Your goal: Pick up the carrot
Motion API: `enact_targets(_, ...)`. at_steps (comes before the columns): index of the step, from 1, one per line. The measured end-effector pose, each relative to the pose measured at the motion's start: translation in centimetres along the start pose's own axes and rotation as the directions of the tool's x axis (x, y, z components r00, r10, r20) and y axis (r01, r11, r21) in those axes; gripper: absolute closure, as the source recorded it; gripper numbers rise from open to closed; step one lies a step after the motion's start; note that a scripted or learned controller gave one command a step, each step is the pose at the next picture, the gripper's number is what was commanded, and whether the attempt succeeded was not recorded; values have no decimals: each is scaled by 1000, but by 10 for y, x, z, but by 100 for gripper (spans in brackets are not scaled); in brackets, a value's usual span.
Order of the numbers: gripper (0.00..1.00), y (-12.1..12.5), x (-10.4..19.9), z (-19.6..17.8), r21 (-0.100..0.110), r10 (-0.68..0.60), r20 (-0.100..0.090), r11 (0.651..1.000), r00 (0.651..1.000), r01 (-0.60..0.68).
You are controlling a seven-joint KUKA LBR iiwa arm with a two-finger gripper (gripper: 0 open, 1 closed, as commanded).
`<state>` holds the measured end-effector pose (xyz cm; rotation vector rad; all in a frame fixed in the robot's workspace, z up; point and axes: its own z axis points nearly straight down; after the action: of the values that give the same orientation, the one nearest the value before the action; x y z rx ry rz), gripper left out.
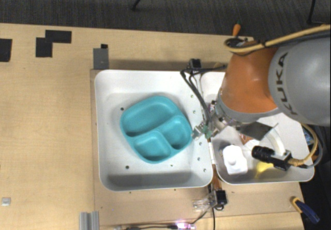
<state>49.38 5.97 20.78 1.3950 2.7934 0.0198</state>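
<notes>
You cannot tell the end effector [204, 132] state under the arm [258, 87], so find the carrot in the right bin [305, 174] before descending.

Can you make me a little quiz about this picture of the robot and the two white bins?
1. Pick one: what colour is the band on the arm? A green, B orange, C blue.
2. True or false: the teal divided dish lies in the left bin, at the view's left.
3. Fill the gap: the arm hangs over the ___ bin.

Key: 1 B. 2 true. 3 right; the arm hangs over the right bin.
</notes>
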Motion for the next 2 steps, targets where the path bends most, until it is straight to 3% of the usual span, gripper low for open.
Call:
enact_targets(1, 100, 3, -1, -11, -7, -2, 4, 1000, 1000, 3)
enact_targets(2, 100, 12, 27, 16, 19, 121, -10, 992, 993, -121)
